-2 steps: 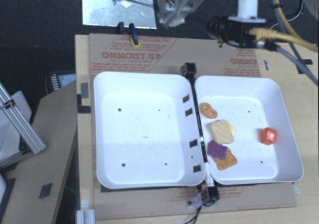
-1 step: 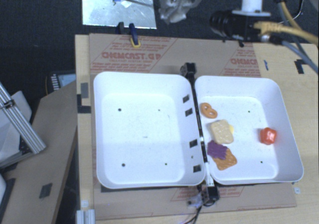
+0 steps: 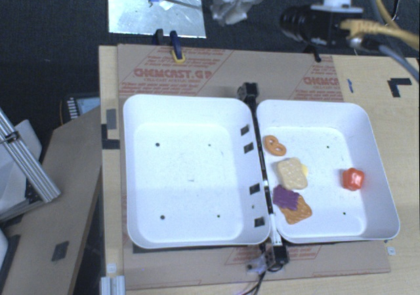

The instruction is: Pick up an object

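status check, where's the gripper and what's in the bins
Gripper high above the bench, far from both bins. Right bin holds pretzel, cracker, purple piece, red piece. Nothing grasped. Path unobstructed.

— Any lettering you can read?
— "CHEMCAST GP" in red on the brown protective sheet (image 3: 172, 72) behind the left bin (image 3: 141, 176).
— Anything else?
— Similar red print behind the right bin (image 3: 377, 176), angled, too blurred to read.
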Controlling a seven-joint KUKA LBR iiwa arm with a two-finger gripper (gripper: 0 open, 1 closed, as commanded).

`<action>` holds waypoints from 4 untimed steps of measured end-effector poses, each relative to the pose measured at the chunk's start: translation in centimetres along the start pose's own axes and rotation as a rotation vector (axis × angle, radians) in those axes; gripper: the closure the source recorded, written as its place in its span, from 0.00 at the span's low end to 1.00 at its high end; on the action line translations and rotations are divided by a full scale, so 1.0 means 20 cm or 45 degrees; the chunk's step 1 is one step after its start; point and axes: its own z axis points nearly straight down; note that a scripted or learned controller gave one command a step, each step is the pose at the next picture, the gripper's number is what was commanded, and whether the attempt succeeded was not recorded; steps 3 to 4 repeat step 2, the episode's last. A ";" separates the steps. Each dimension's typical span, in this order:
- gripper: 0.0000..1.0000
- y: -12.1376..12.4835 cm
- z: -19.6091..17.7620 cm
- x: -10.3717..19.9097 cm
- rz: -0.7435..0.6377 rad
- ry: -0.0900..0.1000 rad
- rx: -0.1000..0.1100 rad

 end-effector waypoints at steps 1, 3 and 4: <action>1.00 0.00 -0.06 0.00 -0.005 0.002 -0.002; 1.00 0.00 -0.11 0.00 -0.009 0.003 -0.005; 1.00 0.00 -0.11 0.00 -0.009 0.003 -0.005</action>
